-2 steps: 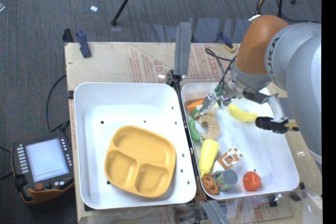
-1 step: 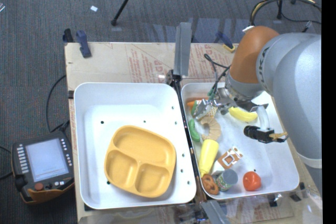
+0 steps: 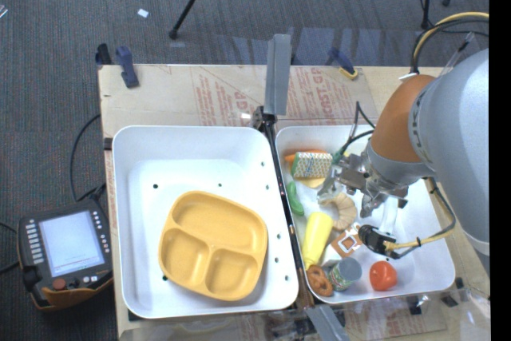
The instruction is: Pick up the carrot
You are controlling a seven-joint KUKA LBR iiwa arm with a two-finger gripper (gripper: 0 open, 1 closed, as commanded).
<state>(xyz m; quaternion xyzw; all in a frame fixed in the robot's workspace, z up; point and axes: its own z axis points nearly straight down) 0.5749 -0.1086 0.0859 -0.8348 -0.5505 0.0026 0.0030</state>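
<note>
The carrot [image 3: 306, 156] is a small orange piece at the back left of the right bin [image 3: 441, 251], mostly hidden behind a green and yellow textured block [image 3: 312, 166]. My gripper [image 3: 352, 194] hangs over the middle of that bin, to the right of and nearer than the carrot, just above a beige pastry-like piece [image 3: 344, 209]. Its fingers stand apart with nothing held between them. The carrot lies untouched.
The right bin also holds a green piece [image 3: 295, 200], a yellow corn-like piece [image 3: 316, 237], a brown ring [image 3: 319, 279], a can [image 3: 346, 274] and a red tomato [image 3: 383, 275]. A yellow divided plate [image 3: 211, 243] lies in the left bin [image 3: 144, 164].
</note>
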